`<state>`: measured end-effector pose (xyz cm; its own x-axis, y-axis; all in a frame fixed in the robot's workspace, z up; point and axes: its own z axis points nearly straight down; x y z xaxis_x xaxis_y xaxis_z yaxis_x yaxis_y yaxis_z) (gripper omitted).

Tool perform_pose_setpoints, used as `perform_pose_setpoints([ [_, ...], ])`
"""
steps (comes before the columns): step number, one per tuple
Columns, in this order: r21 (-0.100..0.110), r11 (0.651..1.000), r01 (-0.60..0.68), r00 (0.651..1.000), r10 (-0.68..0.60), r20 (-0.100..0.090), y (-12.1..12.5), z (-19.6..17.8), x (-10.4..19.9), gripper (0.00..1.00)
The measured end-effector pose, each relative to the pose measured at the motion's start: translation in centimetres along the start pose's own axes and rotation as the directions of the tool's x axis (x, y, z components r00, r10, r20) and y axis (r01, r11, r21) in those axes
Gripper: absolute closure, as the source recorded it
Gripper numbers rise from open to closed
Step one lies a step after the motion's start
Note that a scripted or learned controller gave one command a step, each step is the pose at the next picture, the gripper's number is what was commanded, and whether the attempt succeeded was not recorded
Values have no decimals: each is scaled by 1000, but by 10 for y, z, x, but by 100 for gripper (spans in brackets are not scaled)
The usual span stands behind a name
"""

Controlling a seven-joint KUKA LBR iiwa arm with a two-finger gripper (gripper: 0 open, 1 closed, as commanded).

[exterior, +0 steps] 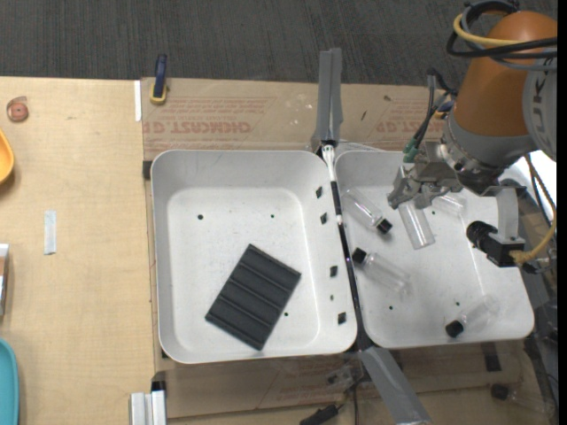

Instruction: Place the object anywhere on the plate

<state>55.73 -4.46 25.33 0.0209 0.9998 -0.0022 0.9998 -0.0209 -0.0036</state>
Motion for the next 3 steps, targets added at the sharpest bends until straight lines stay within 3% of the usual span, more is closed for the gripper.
perform_pose_setpoints([
  [1, -2, 960, 279, 960, -279, 1, 38, -41, 48, 100],
  [2, -4, 660, 751, 660, -751, 3, 46, -65, 86, 100],
  [3, -4, 445, 896, 445, -896, 5, 76, -102, 137, 100],
])
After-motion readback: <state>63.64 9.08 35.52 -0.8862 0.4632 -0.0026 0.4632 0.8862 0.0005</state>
